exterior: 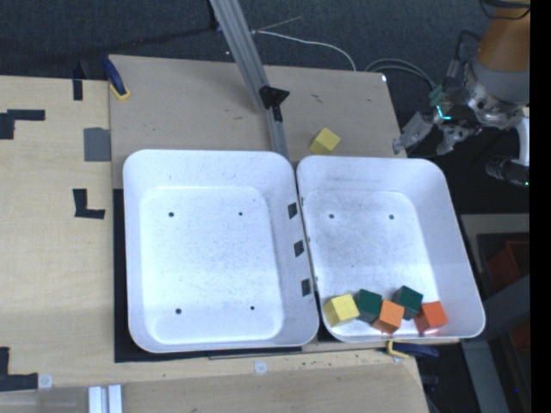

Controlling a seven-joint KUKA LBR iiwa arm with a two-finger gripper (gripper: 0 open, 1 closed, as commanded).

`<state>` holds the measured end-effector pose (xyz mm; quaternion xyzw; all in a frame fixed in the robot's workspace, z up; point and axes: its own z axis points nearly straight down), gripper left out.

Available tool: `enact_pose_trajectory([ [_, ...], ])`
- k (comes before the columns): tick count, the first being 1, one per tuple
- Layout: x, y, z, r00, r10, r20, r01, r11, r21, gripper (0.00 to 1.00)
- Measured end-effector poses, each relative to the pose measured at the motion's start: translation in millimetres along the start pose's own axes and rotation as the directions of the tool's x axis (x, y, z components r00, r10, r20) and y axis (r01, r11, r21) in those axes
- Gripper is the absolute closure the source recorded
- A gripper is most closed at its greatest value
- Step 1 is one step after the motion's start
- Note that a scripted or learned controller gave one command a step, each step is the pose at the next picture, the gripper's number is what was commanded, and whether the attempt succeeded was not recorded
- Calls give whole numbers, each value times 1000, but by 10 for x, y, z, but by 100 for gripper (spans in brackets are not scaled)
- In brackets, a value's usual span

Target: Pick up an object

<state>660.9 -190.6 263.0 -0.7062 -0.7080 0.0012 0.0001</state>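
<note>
The grey two-finger gripper (pixel 426 136) hovers off the right white plastic bin (pixel 448 192), its jaws spread and empty. Small coloured blocks (pixel 387 310) cluster along that bin's near wall (one yellow cube (pixel 325 140) lies outside on the tabletop). Approach stage, likely; next it must travel over the cluster and descend.

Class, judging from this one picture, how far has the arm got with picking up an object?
Nothing looks done: the tool hangs outside the right bin, beyond its far right corner, with nothing between its fingers. The blocks sit clustered at that bin's near edge; one yellow block lies on the bench behind the bins. Reaching, grasping and lifting all remain.
</note>
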Motion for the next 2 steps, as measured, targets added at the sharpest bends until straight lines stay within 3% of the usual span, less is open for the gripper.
enact_pose_trajectory([
  [2,0,0,0,1000,0,0,0,1000,0,0],
])
